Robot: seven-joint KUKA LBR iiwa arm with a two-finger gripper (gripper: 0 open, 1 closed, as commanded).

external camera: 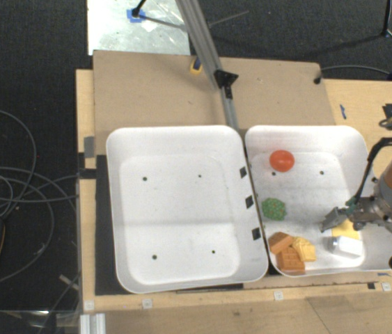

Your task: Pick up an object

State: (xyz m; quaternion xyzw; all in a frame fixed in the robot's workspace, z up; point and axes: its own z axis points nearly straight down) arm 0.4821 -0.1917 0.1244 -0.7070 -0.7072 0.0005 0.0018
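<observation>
Several small objects are seen in the right white bin (352, 139); the hand (345, 223) is poised low over a yellow block (349, 229) and white piece (346, 246). Its opening cannot be told. A centred, vertical descent is advised.

Objects (292, 250) in right bin (307, 139)

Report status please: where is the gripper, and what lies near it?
Gripper low in right bin, over a yellow block and white block. Nothing seen held. Orange pieces, green ball, red ball lie apart.
</observation>
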